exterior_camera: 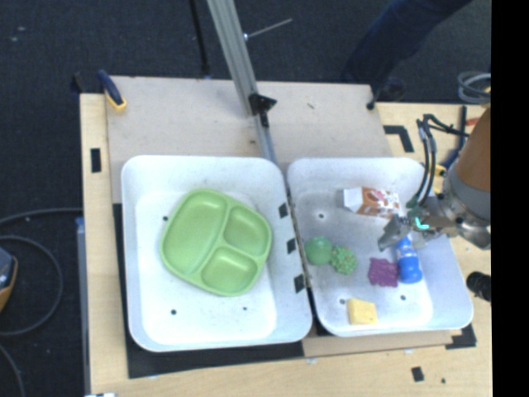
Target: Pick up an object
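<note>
We cannot tell the gripper (pixel 402 231) state; crowding between blue bottle (pixel 408 263) and purple block (pixel 383 271) possibly causes a misgrasp.

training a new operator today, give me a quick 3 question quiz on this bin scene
1. True or false: the green divided plate lies in the left bin.
2. Which thing lies nearest the gripper? A) yellow block B) blue object C) green plate
3. Fill in: the purple object lies in the ____ bin.

Key: 1 true. 2 B. 3 right.
</note>
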You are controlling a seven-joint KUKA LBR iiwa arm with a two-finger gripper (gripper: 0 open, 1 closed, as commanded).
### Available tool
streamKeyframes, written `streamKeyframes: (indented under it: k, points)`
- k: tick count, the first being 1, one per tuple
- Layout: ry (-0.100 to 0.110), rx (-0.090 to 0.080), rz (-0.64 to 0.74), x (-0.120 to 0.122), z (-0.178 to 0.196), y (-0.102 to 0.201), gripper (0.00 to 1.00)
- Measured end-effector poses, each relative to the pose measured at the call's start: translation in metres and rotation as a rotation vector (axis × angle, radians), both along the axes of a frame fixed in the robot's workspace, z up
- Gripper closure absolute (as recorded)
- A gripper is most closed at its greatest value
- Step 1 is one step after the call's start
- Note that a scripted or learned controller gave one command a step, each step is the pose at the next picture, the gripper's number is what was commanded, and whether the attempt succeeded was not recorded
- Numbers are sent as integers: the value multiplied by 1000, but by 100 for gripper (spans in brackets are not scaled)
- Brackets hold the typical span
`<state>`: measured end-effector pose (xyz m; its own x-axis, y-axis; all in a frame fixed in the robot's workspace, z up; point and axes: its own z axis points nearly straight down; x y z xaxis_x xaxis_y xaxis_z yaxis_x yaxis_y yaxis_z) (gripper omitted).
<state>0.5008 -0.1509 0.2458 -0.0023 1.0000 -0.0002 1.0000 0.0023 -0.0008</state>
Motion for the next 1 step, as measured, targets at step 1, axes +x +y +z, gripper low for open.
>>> streamKeyframes:
  k: [1]
  points:
    - [-2, 0, 0, 1, 1, 0, 0]
